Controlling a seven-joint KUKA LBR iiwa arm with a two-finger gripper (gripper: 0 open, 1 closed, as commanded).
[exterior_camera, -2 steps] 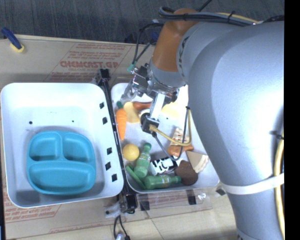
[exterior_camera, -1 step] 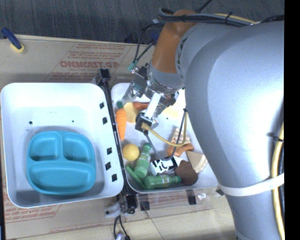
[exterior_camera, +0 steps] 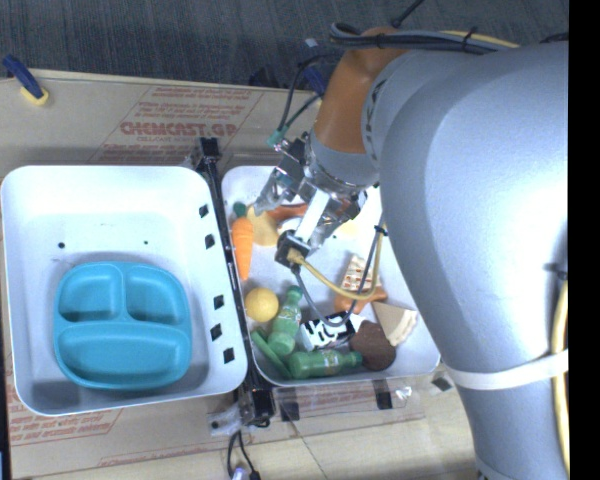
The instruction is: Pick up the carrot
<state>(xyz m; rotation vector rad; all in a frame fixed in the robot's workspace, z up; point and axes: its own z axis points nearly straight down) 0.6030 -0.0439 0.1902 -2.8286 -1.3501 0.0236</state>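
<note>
Mostly, arm [exterior_camera: 460,158] covering right bin [exterior_camera: 242,183], carrot [exterior_camera: 242,248] uncovered

The scene is lit evenly from above, and the white left bin [exterior_camera: 20,268] is rendered bright, with soft shadow cast around the blue tray [exterior_camera: 125,328]. The right bin [exterior_camera: 242,182] is partly shaded by the grey arm [exterior_camera: 470,218], on which a broad pale sheen is seen, though the carrot [exterior_camera: 242,246] is shown in clear orange. Fine detail is softened by slight blur throughout.

The grey arm [exterior_camera: 460,168] angles its gripper [exterior_camera: 280,196] downward.
</note>
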